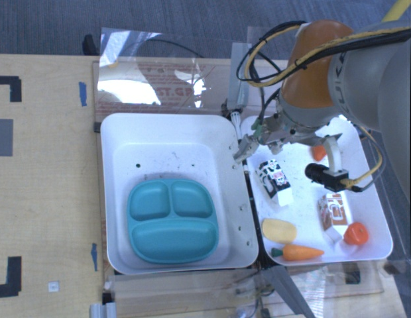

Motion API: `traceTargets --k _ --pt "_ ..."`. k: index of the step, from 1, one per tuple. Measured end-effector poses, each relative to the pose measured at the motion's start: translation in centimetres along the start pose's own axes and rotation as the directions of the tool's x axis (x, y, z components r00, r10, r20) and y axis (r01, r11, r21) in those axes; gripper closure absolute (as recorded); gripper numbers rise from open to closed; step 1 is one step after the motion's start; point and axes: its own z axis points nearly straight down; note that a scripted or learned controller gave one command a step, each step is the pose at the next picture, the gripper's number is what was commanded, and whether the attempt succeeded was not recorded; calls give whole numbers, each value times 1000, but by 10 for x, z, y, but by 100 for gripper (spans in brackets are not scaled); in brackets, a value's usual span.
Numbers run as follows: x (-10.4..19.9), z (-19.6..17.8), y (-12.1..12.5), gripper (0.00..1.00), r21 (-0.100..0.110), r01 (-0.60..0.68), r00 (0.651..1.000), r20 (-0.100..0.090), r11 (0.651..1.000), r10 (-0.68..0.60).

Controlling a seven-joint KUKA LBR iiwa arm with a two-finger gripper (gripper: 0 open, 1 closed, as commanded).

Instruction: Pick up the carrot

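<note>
Jaws (248,144) at upper left corner of right white bin (374,244), beside wall shared with left white bin (116,177); cannot tell whether released or clenched. Small orange plastic carrot (301,252) lies well below jaws, at bin's lower edge, apart from them. Pale yellow rounded piece (279,230) just above carrot. Black-and-white cow-print carton (274,178) just below-right of jaws. Teal divided plastic tray (172,218) down-left, in left bin.

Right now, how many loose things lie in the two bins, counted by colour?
Orange: 3 (carrot, round orange fruit, small orange piece)
Yellow: 1 (yellow piece)
Teal: 1 (divided tray)
Black and white: 1 (cow-patterned toy)
Red and white: 1 (carton)
Total: 7
</note>
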Motion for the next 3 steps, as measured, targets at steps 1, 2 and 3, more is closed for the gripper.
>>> traceTargets --k 1,2,3 --pt "0 -6 1 100 3 1 1000 0 1000 -1" --pt "13 -9 -22 100 7 -335 942 0 942 335" --pt "-44 -59 -13 100 -2 1 1000 1 1000 -1"
